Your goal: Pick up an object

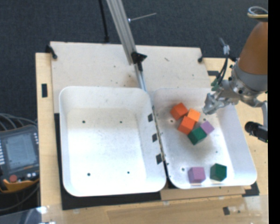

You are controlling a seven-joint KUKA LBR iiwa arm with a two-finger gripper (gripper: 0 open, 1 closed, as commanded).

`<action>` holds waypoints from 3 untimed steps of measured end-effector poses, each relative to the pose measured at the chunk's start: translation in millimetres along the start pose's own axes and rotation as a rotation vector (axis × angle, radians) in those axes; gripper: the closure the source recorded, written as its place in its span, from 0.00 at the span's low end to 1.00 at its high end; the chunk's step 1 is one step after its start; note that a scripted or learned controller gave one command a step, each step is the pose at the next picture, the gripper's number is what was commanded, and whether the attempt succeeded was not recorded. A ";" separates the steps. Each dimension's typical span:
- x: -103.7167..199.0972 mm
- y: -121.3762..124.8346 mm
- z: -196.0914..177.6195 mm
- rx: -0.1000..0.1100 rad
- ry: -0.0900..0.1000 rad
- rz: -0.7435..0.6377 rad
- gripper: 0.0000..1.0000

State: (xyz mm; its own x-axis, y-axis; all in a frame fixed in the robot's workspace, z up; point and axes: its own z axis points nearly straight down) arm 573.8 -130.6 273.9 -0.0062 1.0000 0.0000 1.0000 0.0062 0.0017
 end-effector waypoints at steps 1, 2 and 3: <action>53.1 -3.1 16.5 0.002 0.000 0.000 1.00; 100.3 -8.3 15.5 0.001 0.001 -0.001 1.00; 149.4 4.1 18.9 0.000 0.001 -0.001 1.00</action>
State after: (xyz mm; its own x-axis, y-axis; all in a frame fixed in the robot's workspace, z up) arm 577.0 18.8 255.0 -0.0071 1.0000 0.0007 1.0000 0.0071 0.0014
